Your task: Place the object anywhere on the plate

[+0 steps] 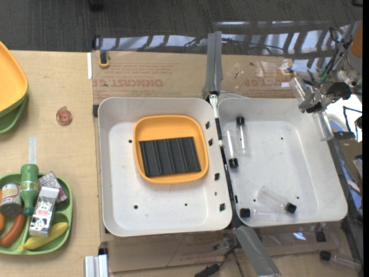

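The dark ridged slab (170, 157) lies flat on the orange plate (171, 124), long axis left-right; pincer (314, 101) state unclear.

Single fixed camera, mounted above bench, looks down at slant. Far edge of bench and dark floor lie toward top of frame. Left bin (109, 172) and right bin (328, 178) sit side by side near frame centre, both whole in view at moderate range. Arm (346, 68) enters at upper right. Wooden table (52, 149) fills left margin.
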You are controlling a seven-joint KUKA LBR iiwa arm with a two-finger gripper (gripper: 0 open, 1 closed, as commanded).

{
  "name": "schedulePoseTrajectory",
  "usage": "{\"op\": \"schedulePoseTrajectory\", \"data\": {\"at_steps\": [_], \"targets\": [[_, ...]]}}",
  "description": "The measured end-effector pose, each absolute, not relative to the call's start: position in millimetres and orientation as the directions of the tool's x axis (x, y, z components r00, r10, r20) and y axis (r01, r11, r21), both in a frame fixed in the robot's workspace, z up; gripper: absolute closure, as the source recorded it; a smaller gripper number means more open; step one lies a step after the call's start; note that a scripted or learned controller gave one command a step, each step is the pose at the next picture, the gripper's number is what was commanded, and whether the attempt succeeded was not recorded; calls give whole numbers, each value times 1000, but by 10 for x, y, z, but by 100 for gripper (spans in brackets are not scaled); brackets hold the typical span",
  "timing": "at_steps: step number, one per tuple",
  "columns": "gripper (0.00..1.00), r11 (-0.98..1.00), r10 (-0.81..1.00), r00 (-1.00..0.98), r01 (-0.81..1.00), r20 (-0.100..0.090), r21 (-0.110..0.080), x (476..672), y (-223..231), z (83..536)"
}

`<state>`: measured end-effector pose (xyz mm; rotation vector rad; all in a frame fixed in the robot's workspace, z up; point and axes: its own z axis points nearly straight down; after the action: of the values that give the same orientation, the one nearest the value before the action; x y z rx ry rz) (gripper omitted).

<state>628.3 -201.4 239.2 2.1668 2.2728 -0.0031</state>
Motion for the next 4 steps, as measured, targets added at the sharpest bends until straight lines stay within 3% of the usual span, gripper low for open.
{"op": "schedulePoseTrajectory", "data": {"at_steps": [1, 3, 4], "targets": [[100, 124, 992, -124, 992, -2, -1, 6591, -2205, 2463], [100, 465, 885, -465, 885, -2, 0, 6599, -2213, 3970], [0, 465, 885, -465, 885, -2, 0, 6600, -2212, 3970]]}}
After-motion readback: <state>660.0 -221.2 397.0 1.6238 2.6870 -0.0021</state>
